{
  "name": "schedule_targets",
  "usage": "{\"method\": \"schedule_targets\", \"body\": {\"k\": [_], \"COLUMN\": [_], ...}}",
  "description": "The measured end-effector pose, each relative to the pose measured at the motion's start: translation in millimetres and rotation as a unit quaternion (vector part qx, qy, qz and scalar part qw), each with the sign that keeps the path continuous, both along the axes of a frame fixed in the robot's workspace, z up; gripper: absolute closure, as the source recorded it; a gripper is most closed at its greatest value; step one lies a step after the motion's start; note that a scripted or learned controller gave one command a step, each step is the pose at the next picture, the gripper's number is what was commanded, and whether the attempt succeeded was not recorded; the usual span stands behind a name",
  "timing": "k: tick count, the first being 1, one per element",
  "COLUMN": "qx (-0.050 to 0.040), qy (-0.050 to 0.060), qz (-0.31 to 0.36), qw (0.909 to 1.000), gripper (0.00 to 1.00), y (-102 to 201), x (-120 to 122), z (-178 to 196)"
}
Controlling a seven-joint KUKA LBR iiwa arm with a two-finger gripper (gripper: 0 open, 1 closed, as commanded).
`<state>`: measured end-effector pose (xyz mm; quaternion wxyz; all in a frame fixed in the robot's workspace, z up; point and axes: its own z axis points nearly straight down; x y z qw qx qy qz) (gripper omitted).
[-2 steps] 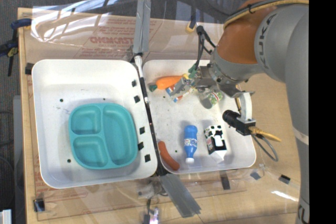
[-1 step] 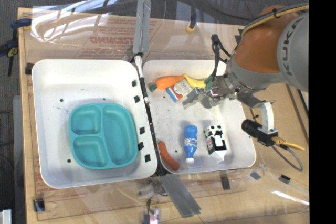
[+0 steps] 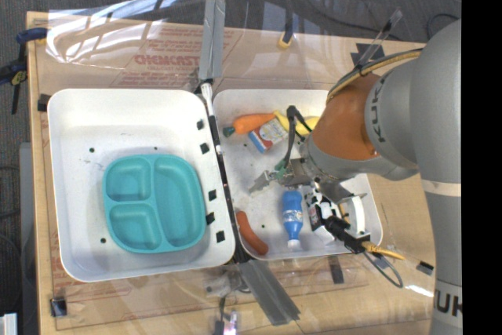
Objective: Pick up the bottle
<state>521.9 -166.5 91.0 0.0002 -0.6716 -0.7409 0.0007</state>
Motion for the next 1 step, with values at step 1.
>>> {"method": "schedule_targets", "body": {"k": [1], "qx": [0.0], "qy": [0.0], "qz": [-0.108], "qw": [0.9941], "gripper": [0.0], "y": [37.6], "x": [49.6], "z": [-0.1]}}
